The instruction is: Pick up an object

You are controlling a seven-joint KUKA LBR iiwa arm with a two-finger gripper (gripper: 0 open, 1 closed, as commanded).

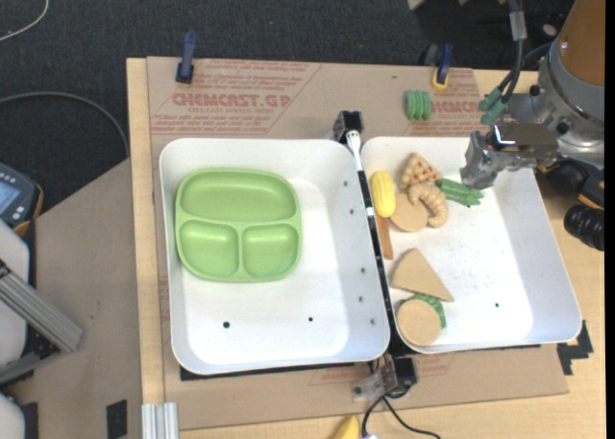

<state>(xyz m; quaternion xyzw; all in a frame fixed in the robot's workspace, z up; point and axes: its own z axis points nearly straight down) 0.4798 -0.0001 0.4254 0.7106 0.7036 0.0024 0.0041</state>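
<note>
Two shallow white bins sit side by side on my bench, and I take the black clip strip between them as my landmark. Left of it, the left white bin holds one light green plastic tray with three compartments, lying flat.

Right of the strip, the right white bin holds the toy food I could pick. I count one yellow corn cob just beside the strip, one thin orange-brown stick below the cob and also along the strip, one round tan disc touching the cob's lower end, one tan waffle-patterned piece and one curled tan shrimp-like piece further right, and one dark green pod-shaped piece furthest right of that cluster. Lower down I see one tan wedge and, below it, one round tan slice with a green rim near the bin's front edge.

One small green ribbed object lies outside the bins on the brown cardboard sheet, up and right of the strip's top end.

My grey two-finger gripper hangs over the right bin, right at the upper end of the green pod. I cannot tell from this angle how its jaws stand.
</note>
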